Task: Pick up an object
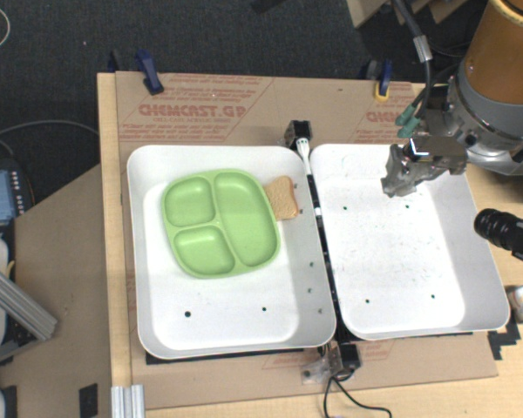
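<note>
Green plastic, moulded into a rounded tray with three compartments [220, 223], lies flat in the left shallow white bin [157, 320], turned slightly so one corner points toward the bin's far edge, and a small tan rectangular piece that looks like a cracker or sponge [283, 198] rests just beside its far right corner, touching or nearly touching the rim. Both candidates for the pick therefore sit in the left bin, near the divider between the bins. The end effector [404, 184] hangs over the far part of the right shallow white bin [418, 268], well apart from either thing, with the grey arm and its orange band [506, 33] reaching in above it; I cannot tell from this slanted view whether it is open or closed, and nothing can be seen held in it. Both bins rest on a brown cardboard-faced table [227, 103], clamped at the far edge by small blue clips [148, 72], presumably to keep the sheet from shifting. To my judgement the pick is not yet begun: the arm would need to cross to the left bin, and the small tan piece looks the easier grasp
</note>
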Controlling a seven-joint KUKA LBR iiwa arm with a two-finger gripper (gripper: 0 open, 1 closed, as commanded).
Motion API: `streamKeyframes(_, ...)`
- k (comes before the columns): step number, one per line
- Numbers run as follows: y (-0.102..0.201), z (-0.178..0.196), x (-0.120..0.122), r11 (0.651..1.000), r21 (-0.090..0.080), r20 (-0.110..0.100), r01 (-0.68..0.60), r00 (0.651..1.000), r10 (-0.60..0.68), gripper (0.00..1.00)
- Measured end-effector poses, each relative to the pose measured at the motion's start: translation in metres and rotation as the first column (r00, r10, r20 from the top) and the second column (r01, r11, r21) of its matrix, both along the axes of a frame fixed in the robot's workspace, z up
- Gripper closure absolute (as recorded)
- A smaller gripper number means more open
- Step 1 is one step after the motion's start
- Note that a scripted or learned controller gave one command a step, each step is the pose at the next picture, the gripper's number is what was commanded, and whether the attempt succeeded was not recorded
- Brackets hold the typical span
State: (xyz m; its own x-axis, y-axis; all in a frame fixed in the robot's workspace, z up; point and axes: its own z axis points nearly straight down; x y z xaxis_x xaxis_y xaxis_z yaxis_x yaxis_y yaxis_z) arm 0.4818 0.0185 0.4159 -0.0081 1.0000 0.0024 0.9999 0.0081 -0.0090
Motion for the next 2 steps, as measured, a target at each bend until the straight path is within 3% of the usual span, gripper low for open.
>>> streamKeyframes(1,0.021,-0.026,-0.003,1.000,-0.002,0.004,0.005,1.000,-0.005,1.00)
streamKeyframes(2,0.097,0.008,-0.002,1.000,0.001,0.015,-0.001,1.000,0.001,1.00)
